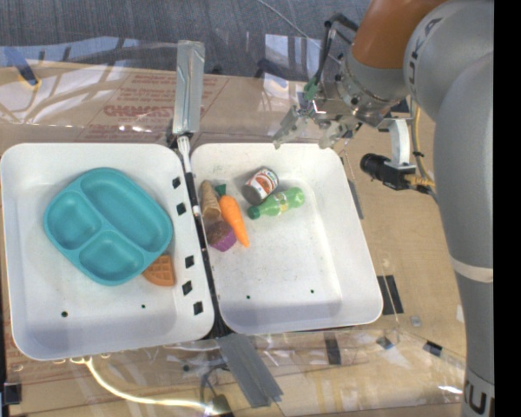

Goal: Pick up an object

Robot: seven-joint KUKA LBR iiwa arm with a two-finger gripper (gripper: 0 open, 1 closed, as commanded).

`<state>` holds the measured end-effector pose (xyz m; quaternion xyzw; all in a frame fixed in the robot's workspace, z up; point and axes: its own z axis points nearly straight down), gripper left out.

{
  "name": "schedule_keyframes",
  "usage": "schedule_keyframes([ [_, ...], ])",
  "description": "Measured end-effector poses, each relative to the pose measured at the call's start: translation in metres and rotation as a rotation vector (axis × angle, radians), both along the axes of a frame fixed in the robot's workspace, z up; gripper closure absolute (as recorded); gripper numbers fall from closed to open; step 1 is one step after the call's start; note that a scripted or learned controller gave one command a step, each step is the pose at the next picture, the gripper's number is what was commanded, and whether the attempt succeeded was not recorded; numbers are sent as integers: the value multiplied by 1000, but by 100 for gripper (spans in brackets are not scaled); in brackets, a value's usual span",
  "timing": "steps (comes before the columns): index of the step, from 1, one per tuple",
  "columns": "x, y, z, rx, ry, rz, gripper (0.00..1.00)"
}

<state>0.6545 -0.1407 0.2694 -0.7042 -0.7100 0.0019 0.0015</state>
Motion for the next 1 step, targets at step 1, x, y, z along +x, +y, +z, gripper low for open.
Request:
schedule_keyframes([
  [1, -32, -62, -128, 3, 7, 160, 0],
])
